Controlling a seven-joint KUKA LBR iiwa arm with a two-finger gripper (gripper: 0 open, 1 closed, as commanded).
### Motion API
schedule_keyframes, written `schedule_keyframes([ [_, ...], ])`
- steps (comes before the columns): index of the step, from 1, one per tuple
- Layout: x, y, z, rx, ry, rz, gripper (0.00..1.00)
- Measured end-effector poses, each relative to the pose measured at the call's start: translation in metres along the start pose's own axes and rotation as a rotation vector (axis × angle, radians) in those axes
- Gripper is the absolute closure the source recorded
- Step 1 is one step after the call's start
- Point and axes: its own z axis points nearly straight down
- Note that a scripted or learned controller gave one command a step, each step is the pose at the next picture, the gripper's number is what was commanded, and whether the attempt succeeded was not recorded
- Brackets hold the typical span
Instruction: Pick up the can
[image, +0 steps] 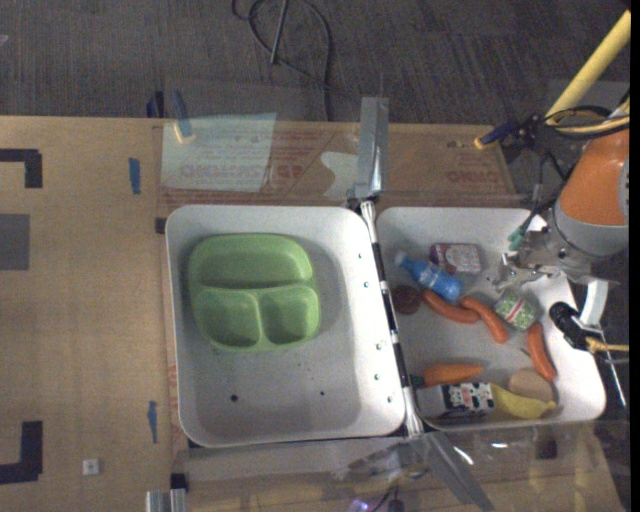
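I see the can (517, 310), small with a green-and-white label, lying tipped on its side toward three o'clock in the right bin (590, 400).

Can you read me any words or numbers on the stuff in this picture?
No words are sharp enough to read.
Paper sheet behind the bins: print too blurred.
Can: label too blurred.
Small carton: markings too small.
Green-labelled container: label too small.

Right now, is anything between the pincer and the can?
Nothing visible. The pincer hangs just above the can in the right bin. A sausage lies against the can's left side, which could crowd a grasp.
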Motion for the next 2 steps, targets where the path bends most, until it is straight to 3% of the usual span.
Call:
schedule_keyframes([
  [1, 0.0003, -0.0001, 0.0002, 0.001, 0.001, 0.0, 0.0],
  [2, -0.0012, 0.0002, -0.0062, 0.001, 0.0, 0.002, 1.0],
])
